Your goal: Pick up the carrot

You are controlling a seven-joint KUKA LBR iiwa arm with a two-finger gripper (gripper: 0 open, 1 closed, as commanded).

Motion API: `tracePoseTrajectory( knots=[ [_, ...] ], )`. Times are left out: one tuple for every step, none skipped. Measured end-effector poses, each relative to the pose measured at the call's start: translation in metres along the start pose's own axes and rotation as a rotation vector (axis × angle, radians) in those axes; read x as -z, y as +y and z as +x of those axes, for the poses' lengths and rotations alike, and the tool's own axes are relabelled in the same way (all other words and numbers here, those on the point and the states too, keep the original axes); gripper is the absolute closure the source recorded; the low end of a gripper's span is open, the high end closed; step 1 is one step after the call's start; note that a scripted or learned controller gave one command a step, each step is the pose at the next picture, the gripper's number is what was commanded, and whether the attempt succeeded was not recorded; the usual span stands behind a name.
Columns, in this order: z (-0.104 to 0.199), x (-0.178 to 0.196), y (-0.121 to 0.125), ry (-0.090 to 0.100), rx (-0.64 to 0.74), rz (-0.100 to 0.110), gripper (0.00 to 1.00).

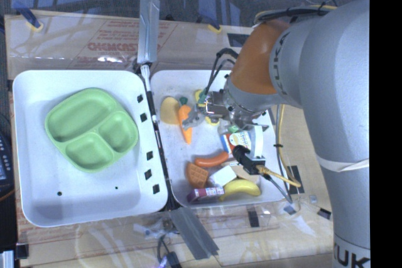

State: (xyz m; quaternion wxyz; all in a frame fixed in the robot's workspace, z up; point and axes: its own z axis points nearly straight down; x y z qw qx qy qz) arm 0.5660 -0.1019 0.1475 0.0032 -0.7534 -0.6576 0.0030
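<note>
The carrot is small and orange with a green top. It lies in the right bin, near that bin's left wall and about halfway up, pointing toward the front. My gripper hangs low over the bin just to the right of the carrot's green end, close to it. Nothing shows in the gripper's hold. The wrist and its orange band cover the bin's right part.
A yellow fruit touches the carrot's left side. In front lie a sausage, a brown waffle piece, a banana, a dark bar and a small carton. The left bin holds a green divided plate.
</note>
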Motion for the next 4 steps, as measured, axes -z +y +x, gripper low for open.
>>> tracePoseTrajectory(
  knots=[
    [0.013, -0.056, 0.044, 0.000, 0.113, -0.006, 0.00],
    [0.013, -0.047, 0.044, -0.001, 0.117, -0.004, 1.00],
    [0.060, 0.077, 0.066, 0.000, 0.056, -0.010, 1.00],
    [0.062, 0.087, 0.051, 0.000, 0.014, -0.001, 1.00]
  ],
)
